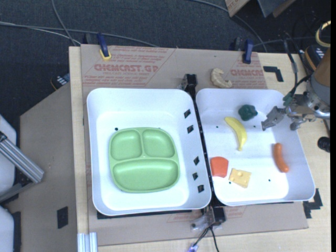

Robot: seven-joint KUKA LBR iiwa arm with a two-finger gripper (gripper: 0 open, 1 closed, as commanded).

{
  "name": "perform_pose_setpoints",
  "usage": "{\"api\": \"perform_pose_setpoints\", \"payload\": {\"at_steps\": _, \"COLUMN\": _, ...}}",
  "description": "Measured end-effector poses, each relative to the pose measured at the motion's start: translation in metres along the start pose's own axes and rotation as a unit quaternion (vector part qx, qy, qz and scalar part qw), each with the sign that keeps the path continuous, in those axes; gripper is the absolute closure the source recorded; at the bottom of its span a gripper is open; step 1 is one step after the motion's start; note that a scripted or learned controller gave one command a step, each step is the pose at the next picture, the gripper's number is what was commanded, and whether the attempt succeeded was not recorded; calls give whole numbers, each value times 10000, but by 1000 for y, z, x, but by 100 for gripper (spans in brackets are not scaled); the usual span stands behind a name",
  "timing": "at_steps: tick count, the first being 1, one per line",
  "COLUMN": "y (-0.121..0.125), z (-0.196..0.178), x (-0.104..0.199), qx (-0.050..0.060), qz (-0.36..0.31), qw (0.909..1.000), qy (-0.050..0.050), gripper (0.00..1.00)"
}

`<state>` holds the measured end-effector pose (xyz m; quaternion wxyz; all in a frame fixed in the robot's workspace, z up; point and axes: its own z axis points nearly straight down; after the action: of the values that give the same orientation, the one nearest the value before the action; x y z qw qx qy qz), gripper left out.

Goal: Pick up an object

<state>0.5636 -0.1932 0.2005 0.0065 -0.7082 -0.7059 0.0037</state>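
Observation:
The right bin point(294, 190) holds a dark green lump point(247, 111), a yellow banana point(237, 132), an orange sausage-shaped piece point(281, 157), a red-orange block point(219, 166) and a yellow cheese slice point(240, 178). My gripper point(283, 121) hangs over the bin's upper right part, to the right of the green lump and above the orange piece. Its two grey fingers are spread apart and open, with only white bin floor between them.
A green divided plate point(144, 159) lies in the left bin point(97, 140). A beige object point(221, 77) rests on the cardboard behind the bins. Blue clamps point(104, 47) hold the board's far edge. Cables run across the dark floor.

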Motion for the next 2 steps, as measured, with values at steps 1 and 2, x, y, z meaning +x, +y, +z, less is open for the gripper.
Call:
{"api": "perform_pose_setpoints", "payload": {"at_steps": 1, "y": 3, "z": -8, "x": 0, "qx": -69, "qz": -18, "qw": 10000, "qy": -16, "gripper": 0}}
{"api": "perform_pose_setpoints", "payload": {"at_steps": 2, "y": -5, "z": 44, "x": -6, "qx": -39, "qz": -10, "qw": 10000, "qy": -7, "gripper": 0}}
